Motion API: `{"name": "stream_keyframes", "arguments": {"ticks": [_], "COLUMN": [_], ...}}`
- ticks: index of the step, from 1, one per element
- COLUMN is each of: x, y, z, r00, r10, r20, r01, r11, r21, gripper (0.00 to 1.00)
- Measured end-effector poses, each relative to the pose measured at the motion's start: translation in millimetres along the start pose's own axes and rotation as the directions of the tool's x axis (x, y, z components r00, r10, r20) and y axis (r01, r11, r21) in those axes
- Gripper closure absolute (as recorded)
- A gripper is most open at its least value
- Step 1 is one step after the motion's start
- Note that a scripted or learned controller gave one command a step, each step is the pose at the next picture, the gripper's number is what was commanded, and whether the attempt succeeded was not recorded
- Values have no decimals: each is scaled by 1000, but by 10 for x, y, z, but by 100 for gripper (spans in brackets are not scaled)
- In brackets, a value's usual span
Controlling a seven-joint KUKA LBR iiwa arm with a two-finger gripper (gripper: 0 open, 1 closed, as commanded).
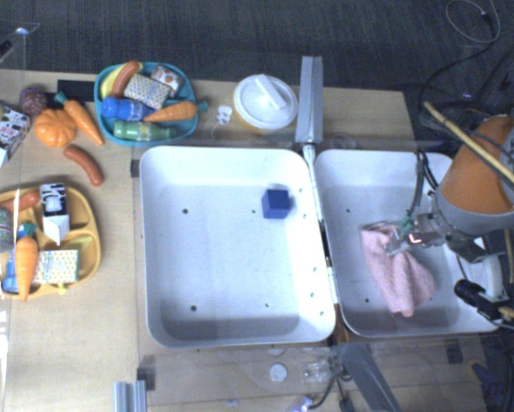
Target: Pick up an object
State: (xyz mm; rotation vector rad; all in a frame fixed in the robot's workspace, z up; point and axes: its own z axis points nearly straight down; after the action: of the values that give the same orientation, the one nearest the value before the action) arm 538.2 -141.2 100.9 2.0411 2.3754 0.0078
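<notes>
Two white bins seen from above. Left bin (166,307): a blue cube (276,202) sits far and right of centre, apart from the dividing rim, with bare floor on its left and near sides. Right bin (359,174): a crumpled pink cloth (397,275) lies near centre toward the near wall. The gripper (402,238) rests at the cloth's far edge; whether it is wide or closed on fabric cannot be told.
</notes>
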Motion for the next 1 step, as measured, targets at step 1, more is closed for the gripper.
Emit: {"name": "stream_keyframes", "arguments": {"ticks": [1], "x": [568], "y": [321], "z": [-1209], "r00": [1000], "r10": [-1], "r20": [-3], "r01": [1], "r11": [1000], "r21": [6], "gripper": [100]}}
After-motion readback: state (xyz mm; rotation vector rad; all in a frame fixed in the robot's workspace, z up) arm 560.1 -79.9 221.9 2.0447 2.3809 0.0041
